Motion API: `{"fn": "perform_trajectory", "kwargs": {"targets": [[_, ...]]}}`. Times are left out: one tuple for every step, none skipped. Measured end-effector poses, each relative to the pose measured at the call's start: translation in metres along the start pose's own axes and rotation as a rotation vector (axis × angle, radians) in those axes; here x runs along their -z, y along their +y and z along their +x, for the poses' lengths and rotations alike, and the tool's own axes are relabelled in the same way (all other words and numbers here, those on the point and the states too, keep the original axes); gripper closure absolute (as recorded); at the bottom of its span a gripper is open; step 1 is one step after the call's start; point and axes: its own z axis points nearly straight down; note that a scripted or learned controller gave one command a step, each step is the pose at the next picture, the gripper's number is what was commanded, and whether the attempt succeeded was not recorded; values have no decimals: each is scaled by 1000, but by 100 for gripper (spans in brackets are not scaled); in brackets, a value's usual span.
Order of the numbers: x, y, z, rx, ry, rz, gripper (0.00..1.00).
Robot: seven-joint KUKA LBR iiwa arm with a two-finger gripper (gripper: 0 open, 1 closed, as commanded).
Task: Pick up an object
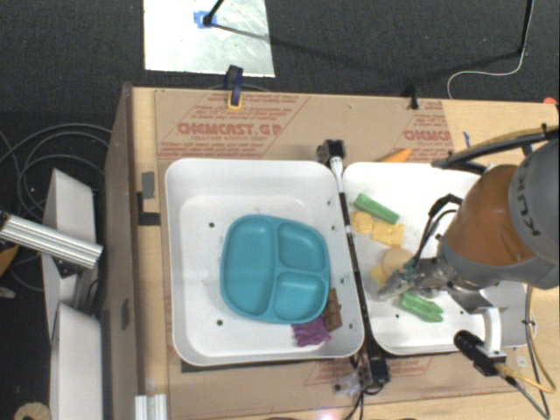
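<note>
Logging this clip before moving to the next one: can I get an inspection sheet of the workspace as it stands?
Surface: bench bearing the left bin and right bin.
Job's things: right bin holds a green block, yellow pieces, a green piece.
Clutter: left bin holds a teal divided plate, a purple item, a brown item.
Grippers: gripper low in the right bin beside the yellow pieces; grasp unclear.
Cables: black loops on the floor at left; white cable at top right.
Surroundings: dark floor, silver sheet.
</note>
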Motion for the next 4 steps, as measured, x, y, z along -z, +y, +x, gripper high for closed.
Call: {"fn": "perform_trajectory", "kwargs": {"targets": [[1,55,-18,6,-4,-10,0],[2,132,8,10,-2,-13,0],[1,95,9,2,-1,-2,0],[0,40,7,0,0,1,0]]}}
